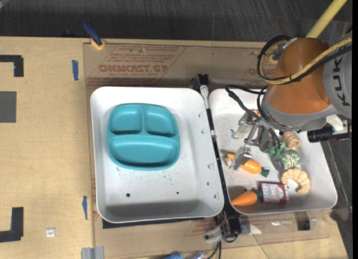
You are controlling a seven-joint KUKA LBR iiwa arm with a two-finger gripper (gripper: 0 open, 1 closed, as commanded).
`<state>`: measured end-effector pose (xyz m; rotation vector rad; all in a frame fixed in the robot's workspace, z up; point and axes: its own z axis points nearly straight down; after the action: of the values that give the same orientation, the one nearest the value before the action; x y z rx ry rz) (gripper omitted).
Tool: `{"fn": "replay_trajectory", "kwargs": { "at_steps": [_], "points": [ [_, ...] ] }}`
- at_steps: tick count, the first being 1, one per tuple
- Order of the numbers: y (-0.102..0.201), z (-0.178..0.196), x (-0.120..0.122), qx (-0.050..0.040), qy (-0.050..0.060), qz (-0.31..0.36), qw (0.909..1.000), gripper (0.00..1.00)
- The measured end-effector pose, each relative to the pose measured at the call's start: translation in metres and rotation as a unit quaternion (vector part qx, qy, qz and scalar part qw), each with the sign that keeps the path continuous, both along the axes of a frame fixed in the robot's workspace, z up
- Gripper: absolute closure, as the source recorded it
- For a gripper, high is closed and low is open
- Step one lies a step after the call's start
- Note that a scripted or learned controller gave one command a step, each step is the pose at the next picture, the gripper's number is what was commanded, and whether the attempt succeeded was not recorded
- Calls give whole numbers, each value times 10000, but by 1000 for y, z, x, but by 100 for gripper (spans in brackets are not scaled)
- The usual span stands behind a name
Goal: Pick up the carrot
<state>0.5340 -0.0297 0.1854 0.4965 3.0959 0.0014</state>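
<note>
While a teal plate [143, 136] fills the left bin [100, 196], carrot [251, 166] lies right.

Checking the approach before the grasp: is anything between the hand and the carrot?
Nothing visible. The hand hangs right at the carrot in the right bin, its fingertips at the carrot's left end. A second orange piece lies apart, near the front wall.

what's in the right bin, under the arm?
In the right bin: a carrot at the hand, a second carrot by the front wall, a small bottle, a croissant and a green item. The arm covers the bin's back part.
</note>
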Motion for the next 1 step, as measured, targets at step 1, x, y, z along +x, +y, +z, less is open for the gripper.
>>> {"fn": "replay_trajectory", "kwargs": {
  "at_steps": [1],
  "points": [
    [-33, -1, -50, -3, 21, 186, 9998, 0]
  ]
}}
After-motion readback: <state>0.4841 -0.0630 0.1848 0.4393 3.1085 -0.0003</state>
